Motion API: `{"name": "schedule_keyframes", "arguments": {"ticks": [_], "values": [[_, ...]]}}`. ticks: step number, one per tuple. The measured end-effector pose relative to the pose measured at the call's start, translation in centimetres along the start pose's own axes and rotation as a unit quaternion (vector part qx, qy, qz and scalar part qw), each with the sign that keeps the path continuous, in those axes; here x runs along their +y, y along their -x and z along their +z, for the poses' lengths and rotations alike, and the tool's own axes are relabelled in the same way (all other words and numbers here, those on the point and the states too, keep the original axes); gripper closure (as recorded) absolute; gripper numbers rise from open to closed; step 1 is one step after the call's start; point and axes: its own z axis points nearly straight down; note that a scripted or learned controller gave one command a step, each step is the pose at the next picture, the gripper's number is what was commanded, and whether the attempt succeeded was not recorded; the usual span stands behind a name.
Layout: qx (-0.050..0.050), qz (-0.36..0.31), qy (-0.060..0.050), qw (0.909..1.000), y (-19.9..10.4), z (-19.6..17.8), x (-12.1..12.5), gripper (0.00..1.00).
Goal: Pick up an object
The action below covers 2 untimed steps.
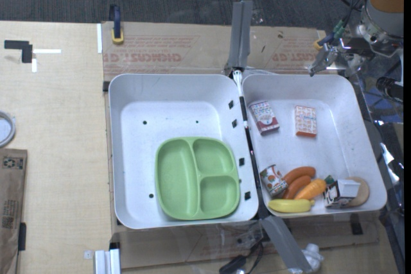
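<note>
End effector (pixel 331 54) above right bin's (pixel 343 88) far corner; finger state unclear.

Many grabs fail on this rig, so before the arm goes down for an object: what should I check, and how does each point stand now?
1. Objects to pick lie in the right bin: ok.
2. Two small boxes lie apart from each other, bare floor around them: ok.
3. Banana, carrot and sausages are crowded together at the near wall: not ok for a clean grab.
4. Gripper is above the bin's far right corner, not over any object: not ok.
5. Finger opening: cannot tell.
6. Green tray lies in the left bin, out of the way: ok.
</note>
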Motion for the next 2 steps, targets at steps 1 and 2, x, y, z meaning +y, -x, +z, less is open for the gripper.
{"name": "schedule_keyframes", "arguments": {"ticks": [1, 2], "values": [[-0.001, 0.079, 0.000, 0.9969, 2.7, -8.7, 0.1, 0.00], [0.000, 0.052, 0.000, 0.9986, -0.5, 4.3, 0.7, 0.00]]}}
